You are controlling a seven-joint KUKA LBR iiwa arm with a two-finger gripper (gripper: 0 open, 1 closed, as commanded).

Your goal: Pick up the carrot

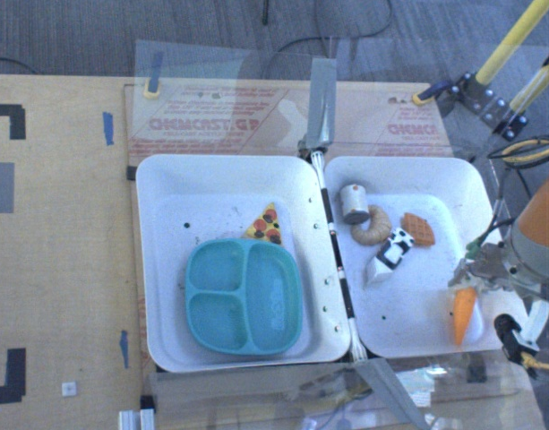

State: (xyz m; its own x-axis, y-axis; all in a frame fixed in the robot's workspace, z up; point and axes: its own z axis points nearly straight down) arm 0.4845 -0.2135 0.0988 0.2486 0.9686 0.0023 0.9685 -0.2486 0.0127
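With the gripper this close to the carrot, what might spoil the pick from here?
1. The carrot lies close to the right bin's right wall, so a finger may strike the wall or rim on descent.
2. The gripper sits over the carrot's upper end rather than its middle; a grasp there may tip it or let it slip.
3. The carrot tapers, so it could squirt out.

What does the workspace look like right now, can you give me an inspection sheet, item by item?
Surface: wooden bench bearing two white bins, left bin and right bin.
Job's things: carrot in the right bin near its right wall, pointing down.
Clutter: teal divided plate and pizza slice in the left bin; can, pretzel-like ring, waffle, black-and-white carton in the right.
Grippers: gripper just above the carrot.
Cables: black loops behind the bench.
Surroundings: yellow poles top right.
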